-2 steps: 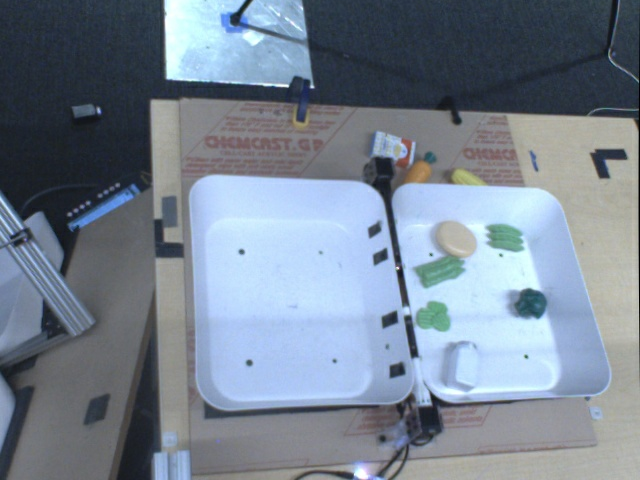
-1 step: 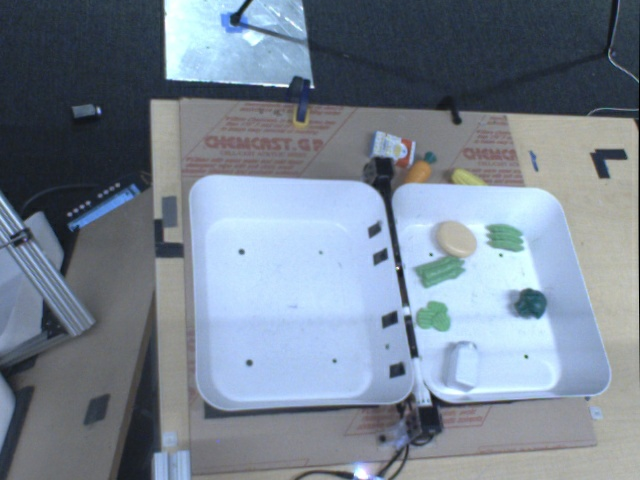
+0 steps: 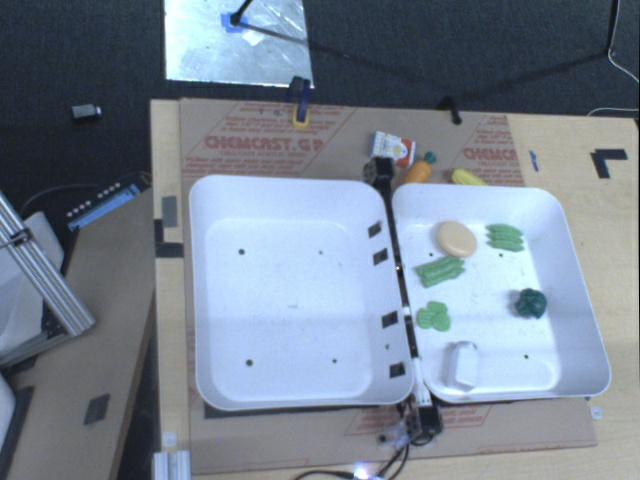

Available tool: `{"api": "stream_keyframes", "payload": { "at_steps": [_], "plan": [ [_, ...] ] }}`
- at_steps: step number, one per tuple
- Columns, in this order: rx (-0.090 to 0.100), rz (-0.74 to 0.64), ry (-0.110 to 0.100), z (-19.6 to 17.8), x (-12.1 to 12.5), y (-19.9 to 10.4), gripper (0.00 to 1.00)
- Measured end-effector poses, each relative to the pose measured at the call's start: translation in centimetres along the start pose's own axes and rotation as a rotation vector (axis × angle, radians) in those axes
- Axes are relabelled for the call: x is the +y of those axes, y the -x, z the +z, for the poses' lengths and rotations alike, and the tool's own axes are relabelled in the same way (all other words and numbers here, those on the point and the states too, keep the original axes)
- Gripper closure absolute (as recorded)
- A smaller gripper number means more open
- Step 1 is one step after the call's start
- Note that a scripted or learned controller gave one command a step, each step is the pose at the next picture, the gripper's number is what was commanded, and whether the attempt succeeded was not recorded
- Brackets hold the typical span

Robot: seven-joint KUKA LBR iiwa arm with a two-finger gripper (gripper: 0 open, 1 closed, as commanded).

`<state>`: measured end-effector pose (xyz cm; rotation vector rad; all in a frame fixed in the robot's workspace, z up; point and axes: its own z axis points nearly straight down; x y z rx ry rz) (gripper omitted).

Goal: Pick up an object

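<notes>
Camera view: the pick has not begun, judging by how things lie. All six candidates rest loose in the right-hand white plastic bin [image 3: 575, 268], on the side the arm reaches in from:

- one tan round disc [image 3: 455, 238]
- three pale green toy vegetables [image 3: 440, 271]
- one dark green broccoli-like lump [image 3: 530, 304]
- one whitish block [image 3: 460, 363]

I cannot tell the gripper's opening or load.

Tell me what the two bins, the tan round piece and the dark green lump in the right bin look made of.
Bins: thin moulded plastic, probably; smooth white, rounded rims, slight sheen.
Tan round piece: looks like a plastic or rubber toy food, maybe a cookie; matte, even colour.
Dark green lump: likely a moulded plastic toy broccoli; bumpy, faintly glossy surface. Too small to tell for sure.
</notes>
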<state>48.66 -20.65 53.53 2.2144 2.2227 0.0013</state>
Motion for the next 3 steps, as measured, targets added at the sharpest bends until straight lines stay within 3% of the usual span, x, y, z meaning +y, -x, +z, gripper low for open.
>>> {"api": "stream_keyframes", "payload": {
  "at_steps": [3],
  "plan": [
    [0.0, 0.0, 0.0, 0.0, 0.0, 0.0, 1.0]
  ]
}}
